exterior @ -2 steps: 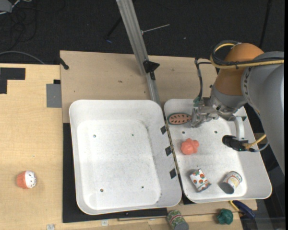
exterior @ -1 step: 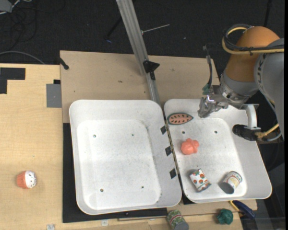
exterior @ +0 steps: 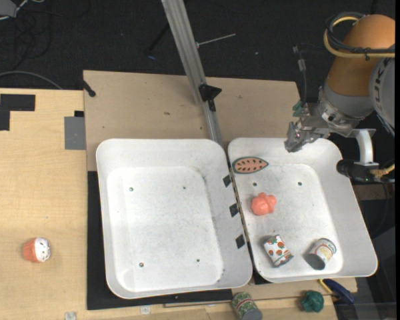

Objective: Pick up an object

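- Pincer (exterior: 295, 141) hangs over the back rim of the right bin (exterior: 347, 172); finger state cannot be told.
- Right bin holds a watermelon slice (exterior: 250, 165), a red toy (exterior: 263, 204), and two small cans (exterior: 277, 251) (exterior: 321, 253) — all well apart from the pincer.

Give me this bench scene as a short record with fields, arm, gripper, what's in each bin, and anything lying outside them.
arm: reaches in from the right, over the right bin's far edge
gripper: above the right bin's far rim, nothing seen between its fingers
right bin contents: watermelon slice, red-orange toy, patterned can, tipped can
left bin: white, shallow
outside bins: red-and-white ball, left bench
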`<state>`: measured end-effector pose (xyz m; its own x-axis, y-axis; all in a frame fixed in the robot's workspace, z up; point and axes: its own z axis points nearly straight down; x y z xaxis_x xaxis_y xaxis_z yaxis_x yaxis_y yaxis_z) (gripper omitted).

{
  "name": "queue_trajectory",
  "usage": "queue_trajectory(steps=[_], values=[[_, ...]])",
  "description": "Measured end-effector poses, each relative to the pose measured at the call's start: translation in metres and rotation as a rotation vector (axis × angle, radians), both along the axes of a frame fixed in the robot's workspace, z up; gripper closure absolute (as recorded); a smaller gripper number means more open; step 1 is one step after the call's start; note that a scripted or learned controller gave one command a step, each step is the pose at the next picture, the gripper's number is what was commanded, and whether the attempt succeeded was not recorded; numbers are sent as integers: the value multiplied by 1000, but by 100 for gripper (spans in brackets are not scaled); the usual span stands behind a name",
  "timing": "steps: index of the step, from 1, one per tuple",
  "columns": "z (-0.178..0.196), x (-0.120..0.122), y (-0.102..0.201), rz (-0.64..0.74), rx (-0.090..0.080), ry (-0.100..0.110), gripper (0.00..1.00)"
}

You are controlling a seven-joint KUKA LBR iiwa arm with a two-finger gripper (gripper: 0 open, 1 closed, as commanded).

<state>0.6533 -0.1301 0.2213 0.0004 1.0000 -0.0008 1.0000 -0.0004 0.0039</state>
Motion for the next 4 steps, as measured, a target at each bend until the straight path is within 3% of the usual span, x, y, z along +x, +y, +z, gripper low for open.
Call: queue_trajectory(steps=[1, 4], values=[[0, -14, 39, 3, 3, 7, 100], [10, -65, 205, 5, 3, 10, 100]])
